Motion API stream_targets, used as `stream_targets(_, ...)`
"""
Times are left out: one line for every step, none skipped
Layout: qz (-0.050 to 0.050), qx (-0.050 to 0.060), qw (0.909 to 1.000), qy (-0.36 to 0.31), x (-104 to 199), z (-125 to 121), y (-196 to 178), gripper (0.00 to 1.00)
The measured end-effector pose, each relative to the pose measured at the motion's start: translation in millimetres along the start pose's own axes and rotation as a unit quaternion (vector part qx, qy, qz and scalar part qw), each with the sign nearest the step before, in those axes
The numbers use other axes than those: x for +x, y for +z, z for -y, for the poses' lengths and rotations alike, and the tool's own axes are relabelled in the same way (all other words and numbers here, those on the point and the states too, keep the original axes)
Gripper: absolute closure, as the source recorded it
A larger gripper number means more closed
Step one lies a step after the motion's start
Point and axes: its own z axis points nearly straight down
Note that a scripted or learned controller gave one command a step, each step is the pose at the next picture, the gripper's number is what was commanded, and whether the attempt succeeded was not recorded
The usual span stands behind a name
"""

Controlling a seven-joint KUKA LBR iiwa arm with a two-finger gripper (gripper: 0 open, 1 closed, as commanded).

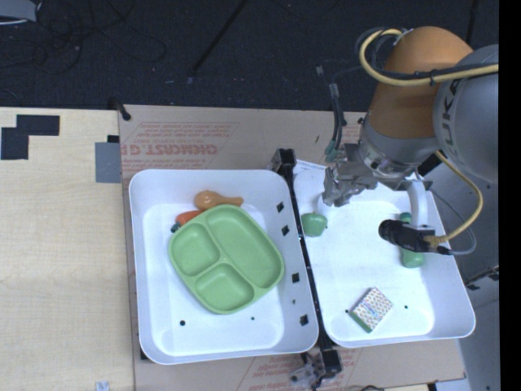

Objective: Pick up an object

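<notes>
My gripper (334,195) hangs over the back left part of the right bin (456,320), under the orange band of the arm. Just below and left of it, a small round green object (313,222) lies on the bin floor by the left wall. I cannot tell if the gripper touches it. Farther right lies another green object (413,258), partly hidden by a black part of the arm (399,232). A small patterned box (372,309) rests near the front of this bin.
The left bin (155,332) holds a green divided plate (226,257), with an orange piece (213,199) and a small red-orange piece (186,217) behind it. A black divider (295,243) separates the bins. Cables loop around the wrist.
</notes>
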Motion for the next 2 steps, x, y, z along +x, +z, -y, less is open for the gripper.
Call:
stream_targets(0.0, -0.001, 1.0, 0.0, 45, -12, 1, 1.0)
stream_targets(0.001, -0.001, 1.0, 0.0, 90, -24, 24, 1.0)
